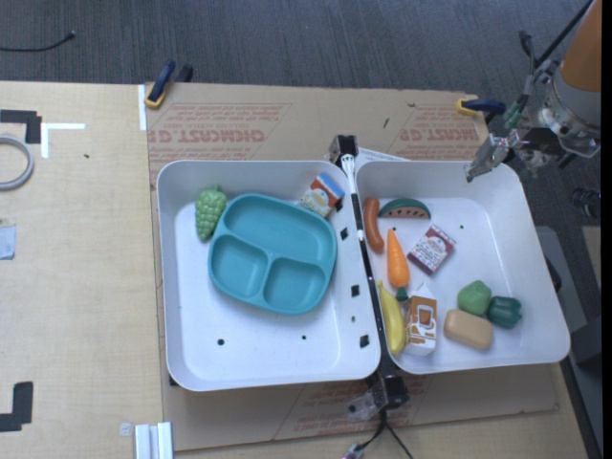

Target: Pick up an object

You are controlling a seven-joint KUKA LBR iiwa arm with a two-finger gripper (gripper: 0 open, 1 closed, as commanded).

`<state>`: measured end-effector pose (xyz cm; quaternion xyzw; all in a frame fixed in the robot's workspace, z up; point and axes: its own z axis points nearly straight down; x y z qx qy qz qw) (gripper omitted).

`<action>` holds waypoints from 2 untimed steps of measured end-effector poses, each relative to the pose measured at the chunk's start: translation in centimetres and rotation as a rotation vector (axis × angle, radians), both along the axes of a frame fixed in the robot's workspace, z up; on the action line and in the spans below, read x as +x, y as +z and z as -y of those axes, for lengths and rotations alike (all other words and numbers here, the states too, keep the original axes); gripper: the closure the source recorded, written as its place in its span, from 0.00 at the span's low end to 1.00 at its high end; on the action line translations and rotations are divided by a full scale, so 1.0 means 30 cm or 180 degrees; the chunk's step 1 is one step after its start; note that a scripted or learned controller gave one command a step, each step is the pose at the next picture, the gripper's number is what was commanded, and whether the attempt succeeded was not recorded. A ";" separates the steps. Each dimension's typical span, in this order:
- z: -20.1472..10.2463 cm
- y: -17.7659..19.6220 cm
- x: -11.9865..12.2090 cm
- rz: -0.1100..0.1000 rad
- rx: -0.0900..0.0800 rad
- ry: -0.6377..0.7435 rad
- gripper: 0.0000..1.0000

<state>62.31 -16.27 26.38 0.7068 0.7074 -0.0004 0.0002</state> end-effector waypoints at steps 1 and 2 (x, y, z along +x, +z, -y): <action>-0.199 -0.345 -0.169 -0.0003 0.0001 0.0001 0.00; -0.227 -0.551 -0.201 0.0047 0.0001 -0.0014 0.00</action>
